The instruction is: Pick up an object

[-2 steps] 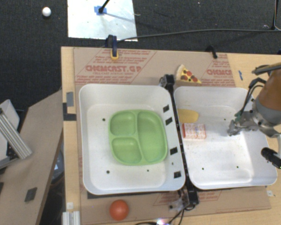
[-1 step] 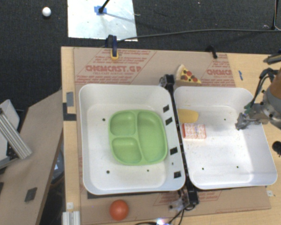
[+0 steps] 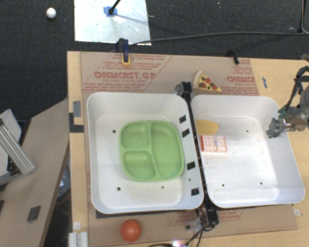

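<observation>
In the right bin a small pink-and-white box lies near the left wall, with a pale yellow flat piece just behind it. A green divided plate rests in the left bin. My gripper hangs over the right bin's right rim, well to the right of the box, with nothing seen between its fingers.
A pizza-slice toy lies on the cardboard behind the bins. An orange ball sits in front of the left bin. A metal sheet and a small white ball lie at the far back.
</observation>
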You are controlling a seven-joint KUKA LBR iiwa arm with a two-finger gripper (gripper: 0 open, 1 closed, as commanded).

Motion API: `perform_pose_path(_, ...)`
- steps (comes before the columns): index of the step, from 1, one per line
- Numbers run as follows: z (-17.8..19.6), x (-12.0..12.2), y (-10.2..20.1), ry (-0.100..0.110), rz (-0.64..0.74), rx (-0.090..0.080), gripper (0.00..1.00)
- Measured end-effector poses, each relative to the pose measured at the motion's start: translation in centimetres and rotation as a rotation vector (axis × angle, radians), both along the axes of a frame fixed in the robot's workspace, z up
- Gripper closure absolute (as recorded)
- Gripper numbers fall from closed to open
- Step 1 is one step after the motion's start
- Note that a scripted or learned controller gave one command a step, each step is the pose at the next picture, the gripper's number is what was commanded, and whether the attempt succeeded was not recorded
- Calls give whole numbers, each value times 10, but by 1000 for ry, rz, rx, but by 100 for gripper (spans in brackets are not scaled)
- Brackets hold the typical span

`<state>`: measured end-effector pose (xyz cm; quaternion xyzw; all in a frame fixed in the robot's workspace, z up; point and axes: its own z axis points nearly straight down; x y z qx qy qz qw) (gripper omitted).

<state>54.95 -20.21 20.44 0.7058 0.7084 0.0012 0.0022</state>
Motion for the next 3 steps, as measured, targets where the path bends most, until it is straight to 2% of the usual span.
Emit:
perform_pose_path(1, 42, 2, 0, -2, 1, -1, 100)
perform_pose_path(2, 30, 23, 50, 2, 6, 2, 100)
perform_pose_path(3, 34, 44, 94, 0, 6, 2, 100)
